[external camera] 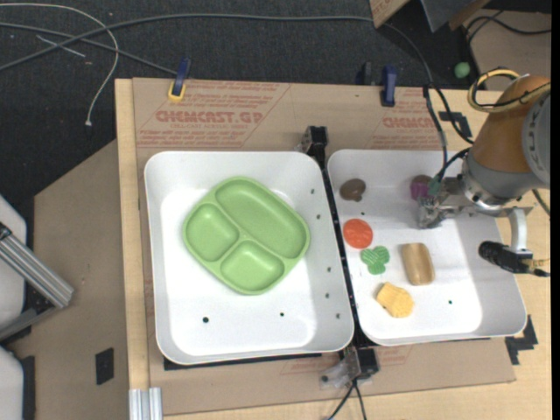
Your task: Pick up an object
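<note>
My gripper is low in the right bin, near its back right part. A small purple object lies just behind the gripper. A brown round piece sits at the bin's back left. An orange-red disc and a green leafy piece lie to the gripper's left. A tan loaf-shaped object lies in front of the gripper, and a yellow object sits nearer the front.
The left bin holds a green divided plate. A black divider runs between the bins. Cables and the arm's grey wrist crowd the right bin's far right side.
</note>
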Robot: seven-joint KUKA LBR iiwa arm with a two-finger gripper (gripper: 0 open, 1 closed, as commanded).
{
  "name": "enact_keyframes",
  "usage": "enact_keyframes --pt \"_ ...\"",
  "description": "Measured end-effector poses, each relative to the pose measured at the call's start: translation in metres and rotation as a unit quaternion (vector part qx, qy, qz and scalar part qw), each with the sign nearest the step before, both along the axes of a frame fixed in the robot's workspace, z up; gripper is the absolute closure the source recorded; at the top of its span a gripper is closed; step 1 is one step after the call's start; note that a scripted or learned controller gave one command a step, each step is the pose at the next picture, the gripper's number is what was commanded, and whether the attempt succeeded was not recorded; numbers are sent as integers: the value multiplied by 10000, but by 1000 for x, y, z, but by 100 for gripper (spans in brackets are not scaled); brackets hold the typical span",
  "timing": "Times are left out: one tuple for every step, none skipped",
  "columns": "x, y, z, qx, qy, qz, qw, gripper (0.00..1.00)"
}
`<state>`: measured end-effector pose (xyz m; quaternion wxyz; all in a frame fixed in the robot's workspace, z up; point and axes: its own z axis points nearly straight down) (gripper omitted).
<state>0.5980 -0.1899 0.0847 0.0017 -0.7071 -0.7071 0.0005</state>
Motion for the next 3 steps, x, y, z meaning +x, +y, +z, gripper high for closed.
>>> enact_keyframes --pt "1 0 12 -5 -21 4 10000 100" --pt "3 -7 58 -20 -46 -3 10000 100" --pt "2 -14 105 -22 -49 0 10000 100"
